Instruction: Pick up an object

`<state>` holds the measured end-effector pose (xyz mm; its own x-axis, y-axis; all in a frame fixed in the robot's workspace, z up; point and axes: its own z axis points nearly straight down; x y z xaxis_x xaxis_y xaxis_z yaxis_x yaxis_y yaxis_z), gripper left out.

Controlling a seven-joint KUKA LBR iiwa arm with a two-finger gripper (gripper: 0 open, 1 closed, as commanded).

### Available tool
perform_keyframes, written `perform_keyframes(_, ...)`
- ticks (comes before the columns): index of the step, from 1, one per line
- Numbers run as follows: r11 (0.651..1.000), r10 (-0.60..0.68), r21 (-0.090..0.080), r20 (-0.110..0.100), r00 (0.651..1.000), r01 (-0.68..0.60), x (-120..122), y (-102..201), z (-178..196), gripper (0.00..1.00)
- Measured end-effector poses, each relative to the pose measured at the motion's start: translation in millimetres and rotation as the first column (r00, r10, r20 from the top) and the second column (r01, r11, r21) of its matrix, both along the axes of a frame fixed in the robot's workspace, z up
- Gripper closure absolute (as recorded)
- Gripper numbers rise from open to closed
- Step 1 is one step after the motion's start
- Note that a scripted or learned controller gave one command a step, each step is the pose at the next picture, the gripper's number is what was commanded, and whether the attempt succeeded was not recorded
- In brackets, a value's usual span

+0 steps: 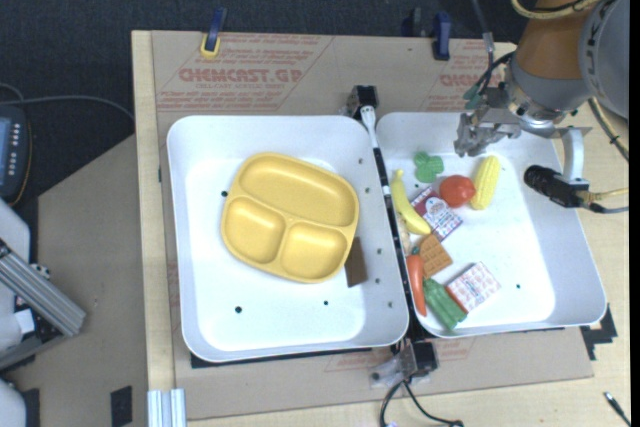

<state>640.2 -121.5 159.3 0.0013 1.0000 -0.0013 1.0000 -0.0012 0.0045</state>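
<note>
Right bin [560, 265], near end: a green toy vegetable [443, 303] lies beside a small white-and-red printed packet [473, 284], with a slim orange toy carrot [415, 276] just to their left against the bin wall. A brown waffle-like cracker [434, 255] sits just beyond them. Further in — a second printed packet [438, 213], touching a yellow toy banana [406, 205] on its left. Left bin [200, 245] holds a yellow three-compartment plastic tray [289, 216]. Beyond the packet, a red toy tomato [457, 190] rests against a yellow toy corn cob [486, 181]; a small green toy piece [428, 164] lies to their left. The gripper [478, 141] hangs at the far end — just beyond the corn cob and tomato, nothing seen between its fingers; whether they are spread or together cannot be judged.
</note>
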Motion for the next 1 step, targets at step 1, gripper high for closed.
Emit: perform_keyframes(1,1.000,0.003,0.000,0.001,1.000,-0.003,0.7,8.6,59.4,1.00)
